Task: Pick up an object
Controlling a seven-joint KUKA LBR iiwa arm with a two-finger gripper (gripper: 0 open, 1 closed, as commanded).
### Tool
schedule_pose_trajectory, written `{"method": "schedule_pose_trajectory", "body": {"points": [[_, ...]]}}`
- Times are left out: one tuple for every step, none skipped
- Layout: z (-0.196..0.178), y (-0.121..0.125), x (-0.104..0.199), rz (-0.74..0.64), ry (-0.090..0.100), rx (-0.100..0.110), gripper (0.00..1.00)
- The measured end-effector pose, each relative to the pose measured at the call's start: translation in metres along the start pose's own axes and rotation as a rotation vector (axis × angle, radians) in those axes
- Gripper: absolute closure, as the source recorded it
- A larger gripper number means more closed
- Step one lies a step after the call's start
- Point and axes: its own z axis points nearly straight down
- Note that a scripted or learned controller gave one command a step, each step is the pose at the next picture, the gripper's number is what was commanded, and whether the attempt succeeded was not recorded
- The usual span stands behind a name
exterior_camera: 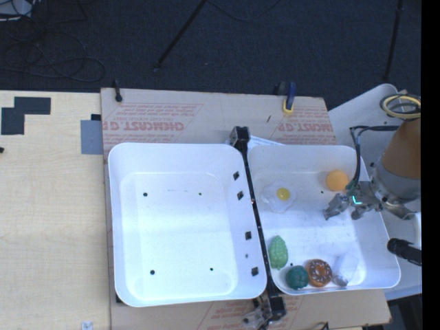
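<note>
A pale wood bench [48,205] under cardboard carries two white bins [179,225]; dark floor beyond. An orange ball [337,180] lies at the open, empty end effector's [346,209] twelve o'clock.

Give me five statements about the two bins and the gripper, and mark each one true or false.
1. The orange ball lies in the right bin. True.
2. The doughnut sits in the left bin. False: it is in the right bin, near its front edge.
3. The gripper is over the right bin. True.
4. The green object lies beside the divider between the bins. True.
5. The teal ball touches the orange ball. False: they are far apart.
</note>
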Motion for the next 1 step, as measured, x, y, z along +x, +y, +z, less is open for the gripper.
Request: {"method": "schedule_pose_trajectory", "body": {"points": [[-0.0099, -0.0004, -0.001, 0.0, 0.0, 0.001, 1.0]]}}
